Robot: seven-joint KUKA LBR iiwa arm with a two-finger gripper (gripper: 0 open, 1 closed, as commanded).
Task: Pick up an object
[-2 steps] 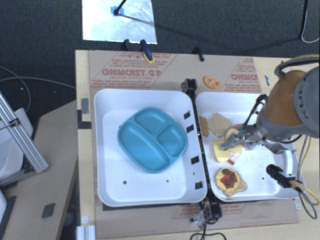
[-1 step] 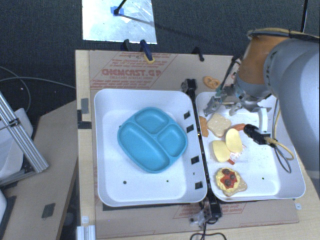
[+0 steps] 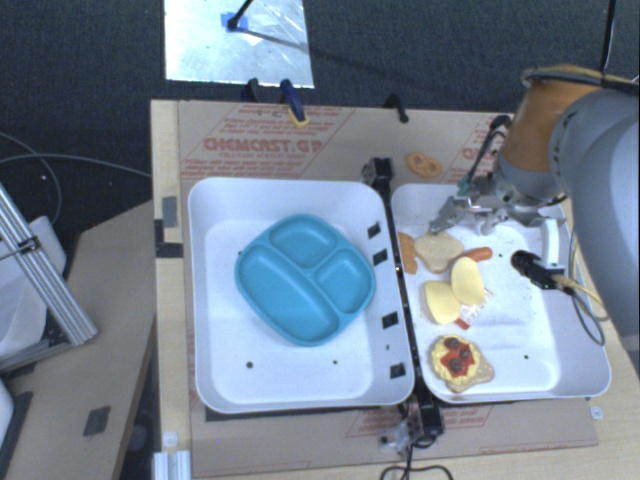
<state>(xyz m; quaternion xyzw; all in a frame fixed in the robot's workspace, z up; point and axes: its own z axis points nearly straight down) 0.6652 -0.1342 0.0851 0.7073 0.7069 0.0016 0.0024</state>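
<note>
**Pizza (image 3: 460, 360) at 6, gripper (image 3: 455, 216) over bread (image 3: 438, 251) at 11**

Pizza lies at 6 o'clock of the right bin (image 3: 530, 348), closest to us. The gripper hangs at the bin's 11 o'clock, just above the bread. We cannot tell whether it is released or clenched, and we see nothing held in it.

We judge the bread the likely pick. It lies flat at 11 o'clock of the bin, right under the gripper.

How we would do it:
- Drop straight down, centred on the bread.
- Span its narrow side and close on the edges, not the flat top.
- Go low, near the bin floor. The piece looks thin, and a high close would likely slip off.
- Lift straight up before swinging away.

Around the bread:
- A sausage (image 3: 478, 254) lies just beside it at 3 o'clock.
- An orange stick (image 3: 406, 253) lies at 9 o'clock, against the bin wall.
- Two yellow pieces (image 3: 440, 301) lie at 5 to 6 o'clock, touching each other.
- A pretzel (image 3: 424, 164) sits outside the bin at 12 o'clock, on the cardboard (image 3: 260, 138).
- The left bin (image 3: 225, 228) holds a blue plate (image 3: 303, 278), well apart and no bother.

In the way, we judge, are the sausage and the nearer yellow piece, which crowd the bread. A wide or off-centre descent could nudge or catch them. The wall and stick leave little room at 9 o'clock.
</note>
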